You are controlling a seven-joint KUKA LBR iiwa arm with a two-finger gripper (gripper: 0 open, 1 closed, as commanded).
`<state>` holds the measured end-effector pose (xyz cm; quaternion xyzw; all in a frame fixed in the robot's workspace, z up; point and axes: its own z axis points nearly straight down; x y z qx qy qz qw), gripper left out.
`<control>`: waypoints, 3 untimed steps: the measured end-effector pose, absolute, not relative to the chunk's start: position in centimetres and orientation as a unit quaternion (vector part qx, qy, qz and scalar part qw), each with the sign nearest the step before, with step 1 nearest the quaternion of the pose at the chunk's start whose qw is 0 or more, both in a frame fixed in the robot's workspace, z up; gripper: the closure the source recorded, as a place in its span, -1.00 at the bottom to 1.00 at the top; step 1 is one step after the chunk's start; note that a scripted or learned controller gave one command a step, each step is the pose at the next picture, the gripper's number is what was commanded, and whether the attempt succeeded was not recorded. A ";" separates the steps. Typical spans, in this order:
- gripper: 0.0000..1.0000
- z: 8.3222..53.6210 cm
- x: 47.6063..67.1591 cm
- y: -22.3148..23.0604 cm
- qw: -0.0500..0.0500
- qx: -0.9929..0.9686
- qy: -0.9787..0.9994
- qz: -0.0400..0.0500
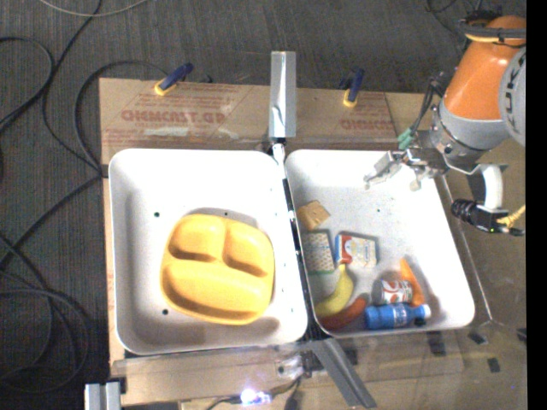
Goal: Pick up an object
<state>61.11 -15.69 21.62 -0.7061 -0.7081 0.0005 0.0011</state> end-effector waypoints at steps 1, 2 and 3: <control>-1.00 22.2 62.2 -17.9 0.000 -0.765 -0.644 0.001; -1.00 23.2 59.9 -17.4 0.000 -0.734 -0.679 0.002; -1.00 32.6 58.6 -12.0 -0.001 -0.642 -0.767 0.001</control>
